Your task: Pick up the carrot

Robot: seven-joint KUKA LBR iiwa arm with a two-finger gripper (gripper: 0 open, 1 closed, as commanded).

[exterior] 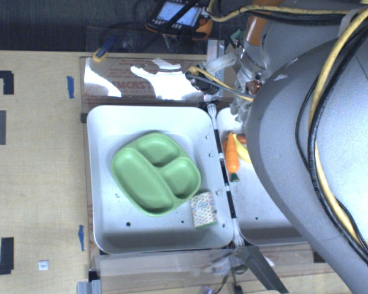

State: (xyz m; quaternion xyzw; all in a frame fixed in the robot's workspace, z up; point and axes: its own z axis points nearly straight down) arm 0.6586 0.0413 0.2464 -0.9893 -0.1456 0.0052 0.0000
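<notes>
Over in the right bin (264,216), up against its left wall, you can see the carrot (232,156). It lies long-ways, pointing from the back toward you. Your big grey arm (306,133) hangs right beside it, covering the claw, so its state is unknown.

The arm (319,133) covered most of the right bin (264,216), hiding the end effector. To its left the carrot (232,154) lay close against the dividing rim, with little room beside it. Further left, a green divided plate (156,173) and a small packet (203,209) occupied the left bin (110,127); bare floor remained along its edges.
</notes>
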